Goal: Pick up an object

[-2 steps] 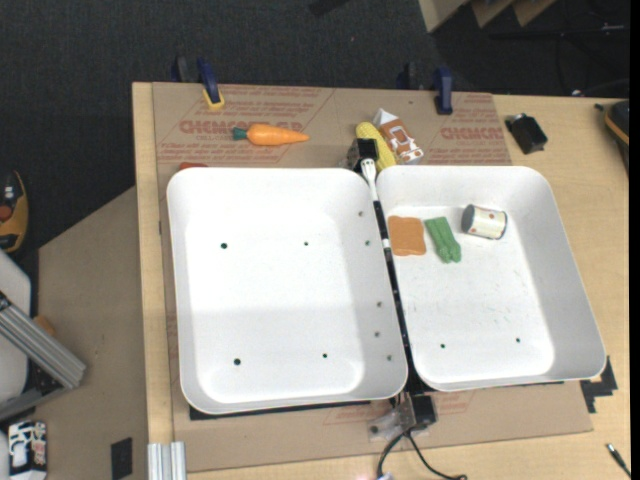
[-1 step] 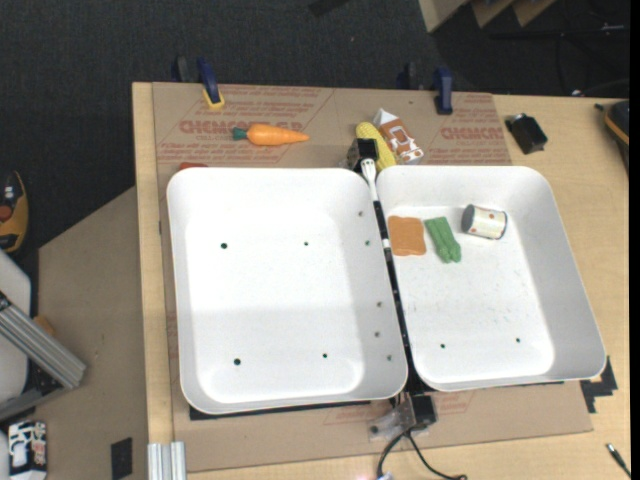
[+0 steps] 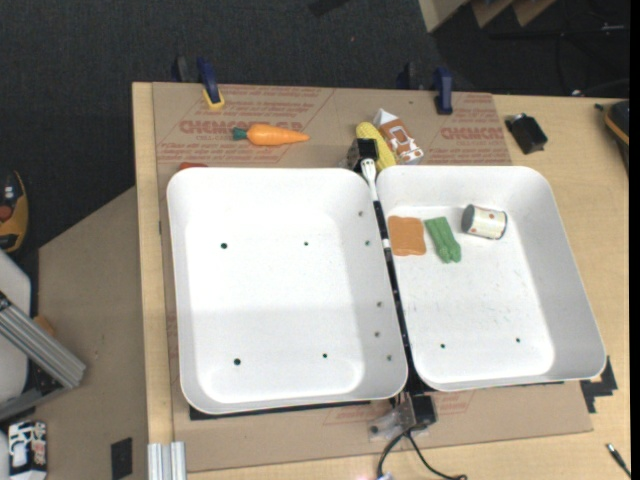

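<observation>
Objects for picking sat in the right white bin (image 3: 560, 298): flat orange square (image 3: 406, 236), green stick-shaped piece (image 3: 443, 239) just beside it, small white cylinder (image 3: 484, 222) (on its side) nr the back. Plastic orange carrot (image 3: 270, 136) lay on bench behind left white bin (image 3: 200, 368).

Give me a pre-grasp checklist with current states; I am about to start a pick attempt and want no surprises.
1. Graspable things in a bin: ok. The right bin holds an orange block, a green piece and a small white cylinder.
2. Spacing for a clean grasp: not ok. The orange block and the green piece lie close side by side; the white cylinder stands apart.
3. Stray things outside the bins: not ok. A toy carrot lies on the board behind the left bin.
4. Clearance from the bin wall: cannot tell. The orange block sits near the right bin's left wall.
</observation>
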`<action>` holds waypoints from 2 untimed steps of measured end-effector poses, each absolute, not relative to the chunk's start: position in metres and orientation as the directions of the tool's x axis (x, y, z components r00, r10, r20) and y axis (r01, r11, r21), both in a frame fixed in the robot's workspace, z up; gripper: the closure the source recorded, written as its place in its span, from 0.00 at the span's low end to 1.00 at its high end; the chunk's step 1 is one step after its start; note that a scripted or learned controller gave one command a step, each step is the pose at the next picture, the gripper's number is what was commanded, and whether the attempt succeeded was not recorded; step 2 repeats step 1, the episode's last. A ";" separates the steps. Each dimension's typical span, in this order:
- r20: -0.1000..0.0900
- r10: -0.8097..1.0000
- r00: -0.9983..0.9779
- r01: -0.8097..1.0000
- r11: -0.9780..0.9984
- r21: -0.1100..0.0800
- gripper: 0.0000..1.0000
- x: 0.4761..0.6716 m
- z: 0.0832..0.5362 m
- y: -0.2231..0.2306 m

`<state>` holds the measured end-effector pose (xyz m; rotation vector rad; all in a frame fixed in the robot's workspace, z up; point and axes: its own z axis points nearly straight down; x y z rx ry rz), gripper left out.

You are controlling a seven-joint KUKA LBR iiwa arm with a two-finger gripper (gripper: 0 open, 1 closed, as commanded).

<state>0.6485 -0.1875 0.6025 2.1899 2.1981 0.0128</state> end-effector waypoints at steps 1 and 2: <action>-0.026 1.000 -0.004 0.999 0.005 0.039 1.00 0.649 0.614 -0.187; -0.026 1.000 -0.004 0.999 0.005 0.039 1.00 0.649 0.614 -0.187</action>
